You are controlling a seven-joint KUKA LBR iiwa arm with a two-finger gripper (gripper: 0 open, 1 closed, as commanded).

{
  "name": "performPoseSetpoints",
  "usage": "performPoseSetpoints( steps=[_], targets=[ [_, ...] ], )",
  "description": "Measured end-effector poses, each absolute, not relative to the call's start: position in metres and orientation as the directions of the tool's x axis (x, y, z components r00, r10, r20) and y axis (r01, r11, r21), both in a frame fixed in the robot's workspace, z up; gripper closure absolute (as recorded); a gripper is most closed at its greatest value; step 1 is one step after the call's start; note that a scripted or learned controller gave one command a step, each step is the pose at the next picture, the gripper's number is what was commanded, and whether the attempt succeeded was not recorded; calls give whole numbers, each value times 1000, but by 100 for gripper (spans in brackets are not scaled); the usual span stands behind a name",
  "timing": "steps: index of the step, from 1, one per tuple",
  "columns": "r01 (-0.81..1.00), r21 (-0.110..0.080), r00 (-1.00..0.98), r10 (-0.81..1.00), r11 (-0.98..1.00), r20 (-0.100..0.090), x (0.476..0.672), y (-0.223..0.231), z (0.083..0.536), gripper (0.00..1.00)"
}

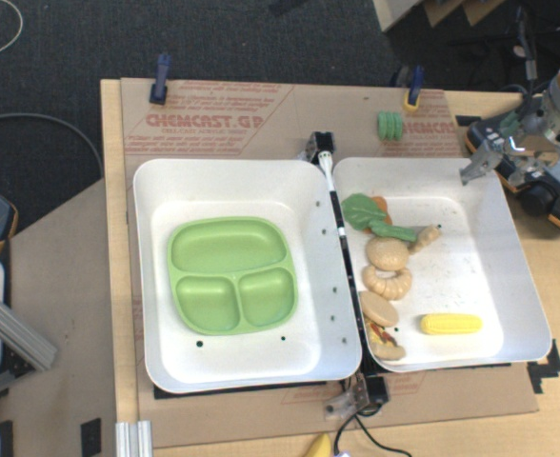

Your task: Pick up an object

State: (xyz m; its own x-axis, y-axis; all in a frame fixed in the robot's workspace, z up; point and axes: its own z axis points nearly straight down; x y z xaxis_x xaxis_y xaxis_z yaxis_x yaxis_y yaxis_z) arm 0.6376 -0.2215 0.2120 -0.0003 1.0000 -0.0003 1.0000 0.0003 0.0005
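- From the camera above, the claw hangs over the far right corner of the right bin. I cannot tell its state from here, and nothing shows between it.
- The pickable things lie along that bin's left side: a green leafy piece, a tan roll, a ridged croissant-like piece, and flatter pieces below.
- A yellow block lies apart, near the front edge. It looks like light, stiff, smooth plastic; pinching across its short sides seems safest, though it may slip.
- The left bin holds a glossy green divided tray.
- A small green ribbed thing sits on the cardboard-covered surface, beyond the bins.
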Motion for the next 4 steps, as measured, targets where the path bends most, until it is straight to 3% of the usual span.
performPoseSetpoints(
  steps=[1,2,3,4],
  targets=[
    [1000,-15,-7,1000,7,9,590,-119,93,0],
    [1000,2,0,1000,0,0,594,-126,112,100],
    [1000,8,-10,1000,10,4,572,-27,190,100],
    [1000,-3,-4,1000,4,4,503,7,226,100]
  ],
)
